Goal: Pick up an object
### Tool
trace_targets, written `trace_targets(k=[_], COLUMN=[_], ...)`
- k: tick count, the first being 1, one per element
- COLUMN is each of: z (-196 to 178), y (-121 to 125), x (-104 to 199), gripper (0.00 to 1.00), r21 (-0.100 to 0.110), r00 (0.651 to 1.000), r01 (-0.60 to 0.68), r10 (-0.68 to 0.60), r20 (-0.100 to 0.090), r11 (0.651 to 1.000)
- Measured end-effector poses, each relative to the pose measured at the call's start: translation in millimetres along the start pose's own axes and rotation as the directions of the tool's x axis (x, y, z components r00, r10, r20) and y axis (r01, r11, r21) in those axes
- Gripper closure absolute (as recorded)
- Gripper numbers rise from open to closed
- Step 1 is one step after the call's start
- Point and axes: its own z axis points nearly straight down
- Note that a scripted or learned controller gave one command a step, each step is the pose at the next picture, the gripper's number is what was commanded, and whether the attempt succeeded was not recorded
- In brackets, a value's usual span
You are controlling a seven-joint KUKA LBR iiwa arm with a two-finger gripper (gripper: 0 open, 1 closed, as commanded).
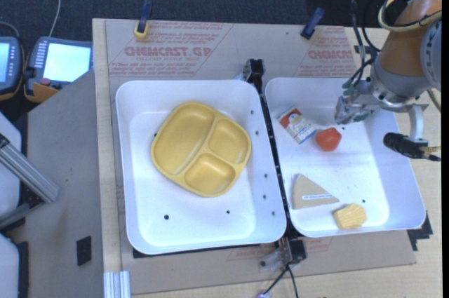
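Gripper (pixel 349 111) sits low over the back of the right bin (pixel 400 209), hanging off the grey wrist w/ orange band that comes in from the right. Whether it's released or clenched: cannot tell from this slanted angle; nothing seen caught in it. Closest candidate is the red ball (pixel 327 139), just beside and below the claw tip, apart from it. Judging by position, arm looks staged for that ball or the small carton (pixel 297 125), which lies tilted just left of the ball, near the bin's inner wall. Both sit loose on the flat floor, so approach from above seems why the wrist is held over them. Farther out, same bin: tan wedge (pixel 313 192) mid-front and a yellow ridged piece (pixel 349 217) by the front rim, well apart from the claw, no obstruction. Ball is round, prob. rolls if nudged; carton close enough to get bumped. Left bin (pixel 133 149) holds a yellow divided tray (pixel 201 148), well away, not in the way. Clamps at board's back edge, irrelevant.
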Motion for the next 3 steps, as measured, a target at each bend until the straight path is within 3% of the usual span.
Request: trace_targets(k=[3], z=[-146], y=[9], x=[6], gripper=[1.00], r21=[-0.008], r00=[1.000], r01=[0.002], r10=[-0.002], r20=[0.002], r11=[1.000])
